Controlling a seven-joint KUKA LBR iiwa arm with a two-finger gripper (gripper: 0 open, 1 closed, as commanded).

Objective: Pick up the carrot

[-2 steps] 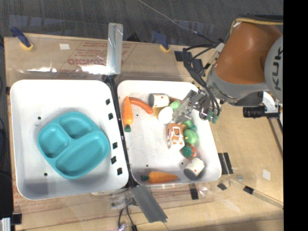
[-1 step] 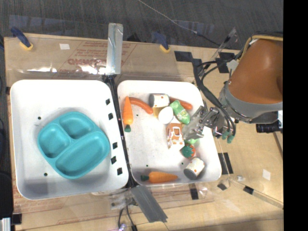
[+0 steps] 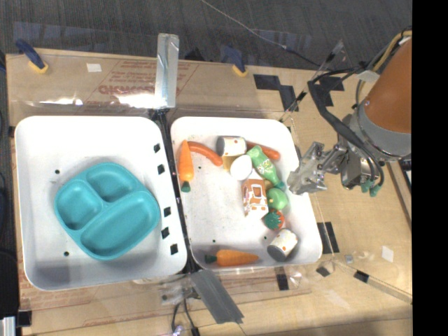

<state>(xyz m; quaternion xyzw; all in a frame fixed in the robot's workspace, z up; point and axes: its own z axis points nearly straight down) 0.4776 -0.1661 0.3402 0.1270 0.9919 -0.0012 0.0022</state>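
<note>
Hovering at the right bin's (image 3: 210,128) right rim, my hand (image 3: 306,177) grips nothing; whether it is wide or narrow I cannot tell. One carrot (image 3: 185,165) lies against that bin's left wall, another carrot (image 3: 236,258) along its near edge. A teal divided plate (image 3: 105,209) sits in the left bin (image 3: 42,135).

The grey arm (image 3: 381,128) is seen reaching in from the right, its orange band at the upper right edge; the wrist is angled leftward and downward; the gripper (image 3: 305,177) is held low, with nothing seen between its fingers.
</note>
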